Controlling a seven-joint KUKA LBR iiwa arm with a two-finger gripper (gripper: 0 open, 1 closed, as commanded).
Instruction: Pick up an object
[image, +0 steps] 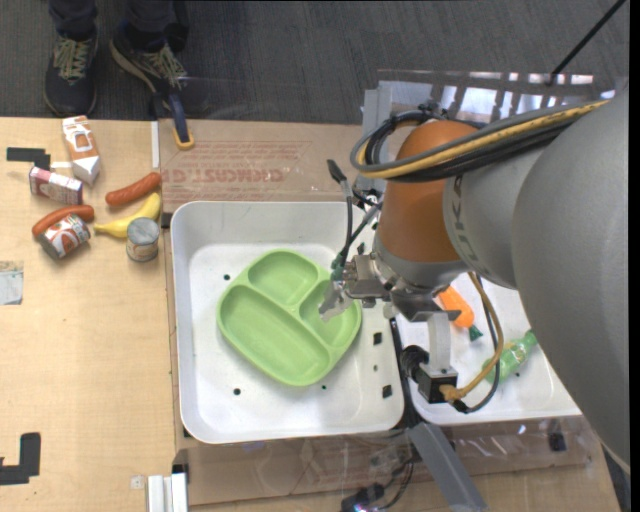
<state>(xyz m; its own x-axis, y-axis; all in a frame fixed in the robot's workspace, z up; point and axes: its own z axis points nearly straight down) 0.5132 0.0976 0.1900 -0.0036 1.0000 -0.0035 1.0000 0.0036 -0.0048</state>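
Note:
A light green divided plate (285, 320) lies flat in the left white bin (200, 390), tilted diagonally across its floor. My gripper (333, 298) hangs low over the plate's right rim, at the inner edge of its small upper compartment. The grey arm with its orange band (430, 210) reaches in from the right and covers much of the right bin (500, 405). In that right bin an orange piece (457, 303) and a green piece (515, 353) peek out from beside the arm.
Left of the bins, the wooden bench holds toy foods: a red sausage (132, 189), a banana (130, 220), a small tin (143, 240), a red-and-white can (62, 232) and small cartons (80, 148). Black cables (440, 385) hang by the wrist.

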